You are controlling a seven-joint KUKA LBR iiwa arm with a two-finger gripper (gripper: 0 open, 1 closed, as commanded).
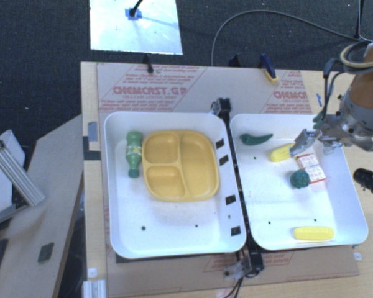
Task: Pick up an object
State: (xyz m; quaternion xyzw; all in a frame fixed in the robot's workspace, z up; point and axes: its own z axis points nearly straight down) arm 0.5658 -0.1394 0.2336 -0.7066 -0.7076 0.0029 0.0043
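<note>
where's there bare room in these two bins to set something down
Free: the left bin floor in front of the yellow tray; the right bin between green pepper and corn cob. Crowded: around the end effector, lemon, red packet.

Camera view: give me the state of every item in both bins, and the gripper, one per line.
Tray: flat in left bin, compartments bare.
Bottle: lying down beside tray, left bin.
Green pepper: lying in right bin.
Lemon: lying by gripper, not held.
Red packet: flat.
Green ball: resting against packet.
Corn: lying apart, near front rim.
</note>
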